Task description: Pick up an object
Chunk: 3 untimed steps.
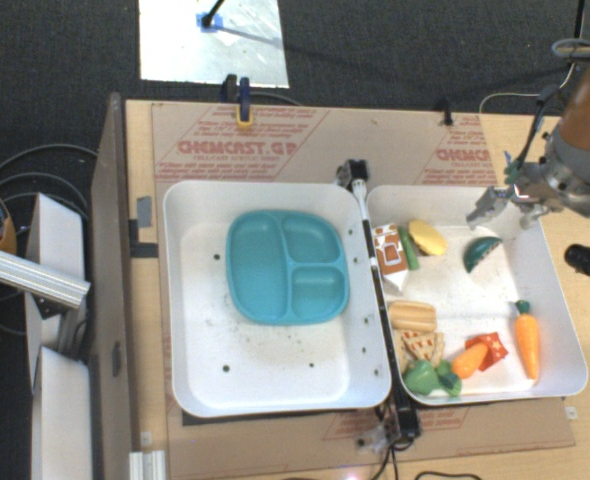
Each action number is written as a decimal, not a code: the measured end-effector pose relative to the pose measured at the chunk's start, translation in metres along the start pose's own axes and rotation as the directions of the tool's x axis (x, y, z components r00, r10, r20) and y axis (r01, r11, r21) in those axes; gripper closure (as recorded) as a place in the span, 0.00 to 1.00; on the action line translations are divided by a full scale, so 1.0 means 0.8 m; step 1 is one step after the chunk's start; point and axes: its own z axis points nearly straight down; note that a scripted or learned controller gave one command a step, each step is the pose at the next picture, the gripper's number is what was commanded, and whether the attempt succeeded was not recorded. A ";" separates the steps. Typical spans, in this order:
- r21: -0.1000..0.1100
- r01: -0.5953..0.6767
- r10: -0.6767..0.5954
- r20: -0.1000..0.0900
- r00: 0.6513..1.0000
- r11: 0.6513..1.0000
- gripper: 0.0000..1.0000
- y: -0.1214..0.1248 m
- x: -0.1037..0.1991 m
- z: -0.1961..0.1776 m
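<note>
Centrally at right: gripper [503, 208], jaws spread and holding nothing, above right bin [560, 298]; carrot [526, 340] lying lengthwise, green top toward 12 o'clock.

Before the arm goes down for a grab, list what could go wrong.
1. The gripper hovers at the right bin's far rim, close to the teal piece; a straight descent could hit the rim rather than the piece.
2. The near-corner toys, green vegetable, red piece and waffle, lie crowded, so a grasp there might nudge neighbours.
3. The carrot lies near the right wall, leaving little finger room.
</note>
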 end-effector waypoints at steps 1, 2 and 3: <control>0.007 -0.004 0.004 -0.001 1.000 1.000 0.00 0.014 -0.043 0.123; 0.002 0.002 -0.002 -0.001 1.000 1.000 0.00 0.020 -0.021 0.159; -0.003 0.002 -0.002 0.000 1.000 1.000 0.00 0.025 -0.026 0.156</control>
